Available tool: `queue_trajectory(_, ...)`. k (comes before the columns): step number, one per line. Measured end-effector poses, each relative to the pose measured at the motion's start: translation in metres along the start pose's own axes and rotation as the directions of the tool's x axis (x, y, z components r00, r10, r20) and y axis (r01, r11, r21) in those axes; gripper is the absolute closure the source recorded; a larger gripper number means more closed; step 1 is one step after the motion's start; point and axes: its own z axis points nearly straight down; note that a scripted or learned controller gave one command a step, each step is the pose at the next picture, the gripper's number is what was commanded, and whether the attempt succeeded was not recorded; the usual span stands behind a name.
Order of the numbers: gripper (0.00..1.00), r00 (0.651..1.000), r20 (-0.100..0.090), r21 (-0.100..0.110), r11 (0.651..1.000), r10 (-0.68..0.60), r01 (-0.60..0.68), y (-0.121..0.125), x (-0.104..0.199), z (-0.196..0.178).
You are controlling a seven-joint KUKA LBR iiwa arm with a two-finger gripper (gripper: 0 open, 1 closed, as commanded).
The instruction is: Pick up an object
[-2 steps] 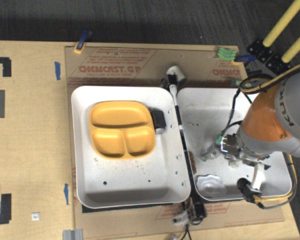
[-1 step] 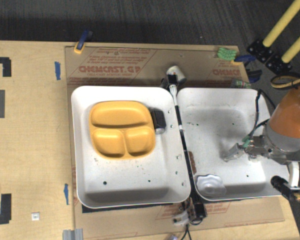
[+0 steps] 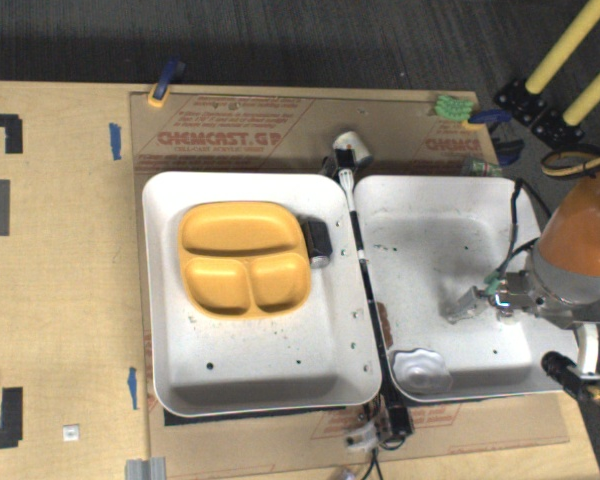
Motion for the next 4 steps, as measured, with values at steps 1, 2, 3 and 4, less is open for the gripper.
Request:
queue_trajectory(1,0.00,1.000,-0.001,0.000,1.000,-0.009,0.009,0.024,0.025,0.000)
queue_trajectory(2,0.00,0.962,0.000,-0.002,0.962,-0.274,0.274,0.064,0.053,0.000)
queue_trajectory(3,0.00,0.959,-0.004,0.003,0.959,-0.285,0.285,-0.001,0.072,0.000)
queue_trajectory(4,0.00,0.960,-0.001,0.003,0.960,0.281,-0.281,0.025,0.103,-0.100)
